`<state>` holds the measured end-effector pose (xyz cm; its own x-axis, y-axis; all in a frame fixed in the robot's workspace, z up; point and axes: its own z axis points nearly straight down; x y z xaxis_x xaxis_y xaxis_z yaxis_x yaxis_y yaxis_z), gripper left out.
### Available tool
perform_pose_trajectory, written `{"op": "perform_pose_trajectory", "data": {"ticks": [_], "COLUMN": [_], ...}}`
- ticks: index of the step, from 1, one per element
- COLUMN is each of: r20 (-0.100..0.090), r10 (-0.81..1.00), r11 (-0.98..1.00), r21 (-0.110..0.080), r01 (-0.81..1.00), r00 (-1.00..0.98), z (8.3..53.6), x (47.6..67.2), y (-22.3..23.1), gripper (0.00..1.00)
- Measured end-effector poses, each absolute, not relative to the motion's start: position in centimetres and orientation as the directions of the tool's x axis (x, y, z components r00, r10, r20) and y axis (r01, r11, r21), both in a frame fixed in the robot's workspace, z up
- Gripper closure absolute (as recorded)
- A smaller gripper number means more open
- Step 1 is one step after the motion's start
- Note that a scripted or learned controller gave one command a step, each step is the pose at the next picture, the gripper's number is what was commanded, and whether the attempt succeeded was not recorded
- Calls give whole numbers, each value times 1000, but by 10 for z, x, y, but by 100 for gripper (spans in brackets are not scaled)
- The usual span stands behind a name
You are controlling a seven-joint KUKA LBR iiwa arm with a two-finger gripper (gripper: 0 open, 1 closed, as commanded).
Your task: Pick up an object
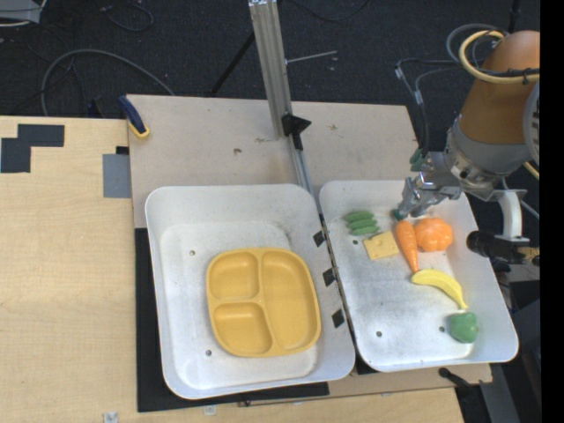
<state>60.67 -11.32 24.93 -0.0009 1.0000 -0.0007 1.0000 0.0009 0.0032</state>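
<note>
Nearest the camera, at the bottom right corner of the right bin [388,346], lies a green round fruit [463,326], perhaps a lime or small pepper. Just beyond it a yellow banana [441,285] curves across the bin floor, apart from the green fruit. In the left bin [176,227], at about the same depth, sits a yellow divided plate [262,301] with three compartments, lying flat and slightly turned.

Farther back in the right bin, an orange carrot [406,243] lies lengthwise with its tip pointing toward the banana. Touching its right side is a round orange fruit [433,234]. Left of the carrot is a pale yellow square slice of cheese [382,247], just beside it, and behind the cheese lies a green pea pod [359,222], close to the bin's left wall.

Above the carrot's top end, the gripper [414,203] hangs over the back part of the right bin, near the carrot and orange. Its metal fingers point down and to the left; whether they are spread or closed cannot be told from this angle, and nothing is seen between them. The arm [493,104] rises behind it to the right, with its orange band above the grey wrist.

Beyond the bins, an aluminium post [271,60] stands upright on the bench [211,139], and dark cables [88,60] lie on the floor at the far edge.
</note>
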Motion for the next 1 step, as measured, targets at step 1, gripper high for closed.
{"op": "perform_pose_trajectory", "data": {"ticks": [1], "r20": [1], "r10": [1000], "r11": [5], "r21": [-1], "r01": [1000], "r00": [-5], "z": [255], "x": [613], "y": [-56], "gripper": [100]}}
